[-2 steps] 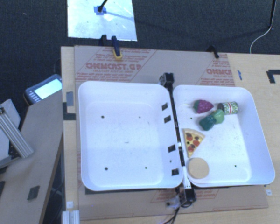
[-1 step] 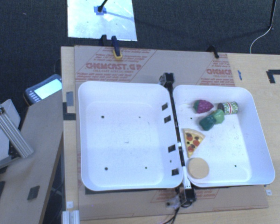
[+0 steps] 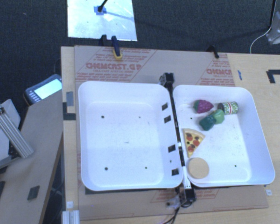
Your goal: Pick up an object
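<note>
The pizza slice (image 3: 193,141), a toy one, lies flat in the right bin (image 3: 256,125), at centre-right of the frame, close against the divider between the two bins. Just below it sits a round tan disc (image 3: 198,168), perhaps a toy cookie. Higher in that bin are a magenta piece like a raspberry (image 3: 203,106), a small can with a red-and-white label (image 3: 229,108), and two green pieces (image 3: 212,120) touching one another. The left bin (image 3: 84,139) lies beside it on the desk (image 3: 252,66).

I judge the raspberry the best target: it stands apart from its neighbours and is bulky enough to pinch. The pizza and disc lie flat and near the wall, so they would be awkward. I would come straight down, straddle it, and close gently.

My gripper's state I cannot tell. The green pieces are too blurred to name, and the can's label is unreadable.
</note>
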Robot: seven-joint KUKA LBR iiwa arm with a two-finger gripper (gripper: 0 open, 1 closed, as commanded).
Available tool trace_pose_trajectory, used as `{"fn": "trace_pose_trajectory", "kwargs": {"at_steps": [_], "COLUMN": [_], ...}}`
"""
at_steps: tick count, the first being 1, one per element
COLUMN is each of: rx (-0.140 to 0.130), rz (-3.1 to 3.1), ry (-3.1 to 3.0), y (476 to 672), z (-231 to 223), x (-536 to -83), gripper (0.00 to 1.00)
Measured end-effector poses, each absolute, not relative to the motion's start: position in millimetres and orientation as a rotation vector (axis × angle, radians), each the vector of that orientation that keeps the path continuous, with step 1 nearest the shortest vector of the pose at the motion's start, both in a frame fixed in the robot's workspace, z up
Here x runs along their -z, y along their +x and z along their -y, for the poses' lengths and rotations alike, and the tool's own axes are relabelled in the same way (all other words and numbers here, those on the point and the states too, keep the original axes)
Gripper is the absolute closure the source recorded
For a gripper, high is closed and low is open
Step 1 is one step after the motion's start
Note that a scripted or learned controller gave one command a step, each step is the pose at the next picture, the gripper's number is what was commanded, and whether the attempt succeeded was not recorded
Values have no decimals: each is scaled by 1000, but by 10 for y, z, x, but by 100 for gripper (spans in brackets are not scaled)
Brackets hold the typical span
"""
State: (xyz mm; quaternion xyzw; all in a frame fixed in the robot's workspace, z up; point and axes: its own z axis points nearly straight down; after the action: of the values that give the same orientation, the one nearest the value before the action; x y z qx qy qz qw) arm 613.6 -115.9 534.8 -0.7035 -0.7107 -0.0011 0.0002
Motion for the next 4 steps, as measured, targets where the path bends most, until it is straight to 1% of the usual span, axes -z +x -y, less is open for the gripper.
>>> {"fn": "trace_pose_trajectory", "kwargs": {"at_steps": [1,2,3,4], "rx": [-2,13,-4,15], "rz": [2232,2238,2230,2235], "ry": [-2203,-2211,-2208,-2213], "y": [6184,5817,5976,5996], "z": [278,-498,-1152,-1712], "x": [-4570,-5400,-4636,-5396], "gripper": [100,100,100,100]}}
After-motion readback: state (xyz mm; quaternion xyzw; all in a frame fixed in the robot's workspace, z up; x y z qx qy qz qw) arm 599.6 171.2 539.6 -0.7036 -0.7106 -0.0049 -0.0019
